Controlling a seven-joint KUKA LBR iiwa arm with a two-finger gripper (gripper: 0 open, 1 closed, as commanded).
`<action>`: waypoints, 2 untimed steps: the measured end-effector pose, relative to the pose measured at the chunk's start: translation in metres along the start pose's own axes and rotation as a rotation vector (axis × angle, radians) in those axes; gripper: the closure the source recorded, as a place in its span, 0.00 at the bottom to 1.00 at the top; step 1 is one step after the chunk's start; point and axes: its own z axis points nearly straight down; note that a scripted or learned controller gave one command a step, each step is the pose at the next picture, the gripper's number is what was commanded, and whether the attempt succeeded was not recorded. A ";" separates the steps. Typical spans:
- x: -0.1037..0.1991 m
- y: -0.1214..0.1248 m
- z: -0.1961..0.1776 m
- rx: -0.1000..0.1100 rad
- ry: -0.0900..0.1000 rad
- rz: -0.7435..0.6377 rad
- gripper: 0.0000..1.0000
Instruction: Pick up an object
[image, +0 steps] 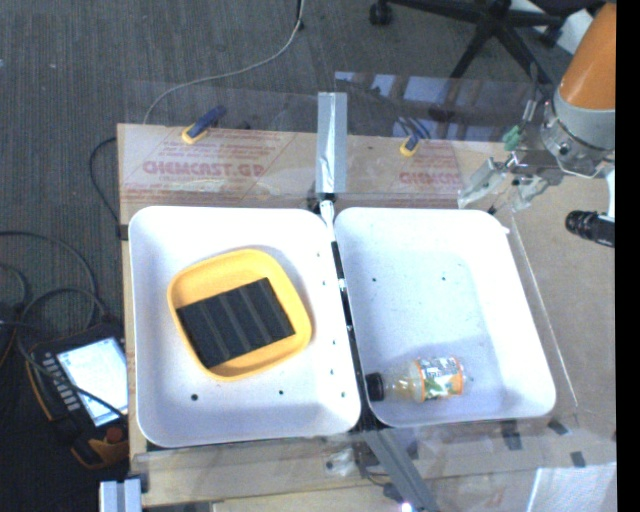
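Bottle (425, 381) is the thing to be picked up, and the claw (503, 187) is well apart from it, hanging at the upper right of the camera view, just past the far right corner of the right bin (520, 300). The claw's two pale fingers (480, 186) are spread apart with nothing between them, and they point down and to the left toward the bin's rim. Above the claw sits the grey wrist, and above that the orange band (592, 55) of the arm, which runs out of the frame at the top right. Below the claw, the right bin holds the bottle near its front edge: it lies on its side, dark cap toward the left by the wall between the bins, amber liquid and a label showing through the clear body. The left bin (160, 400), touching the right one along the middle, carries a yellow tray (185, 285) with a dark ribbed slab (235, 322) resting in it. Both bins sit on the bench (150, 160), whose far edge shows red lettering and two small clamps.
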 end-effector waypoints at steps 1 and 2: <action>0.008 -0.087 0.085 0.001 0.000 -0.052 0.00; 0.055 -0.163 0.111 0.001 0.002 -0.215 0.00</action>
